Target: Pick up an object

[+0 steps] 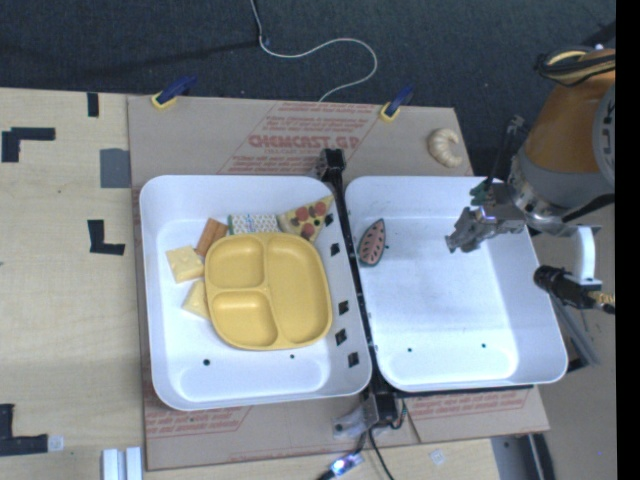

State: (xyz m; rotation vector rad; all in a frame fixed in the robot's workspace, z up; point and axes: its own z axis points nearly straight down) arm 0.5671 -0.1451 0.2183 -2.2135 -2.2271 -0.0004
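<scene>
Two white bins (452, 368), one yellow divided plate (268, 290), one small brown-patterned oval object (372, 242); claw (464, 232) state unclear.

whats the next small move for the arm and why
Probably shift the end effector left toward the small oval object in the right bin. That object lies alone near the divider, easy to reach, while the end effector hangs over the bin's right part, apart from it.
</scene>
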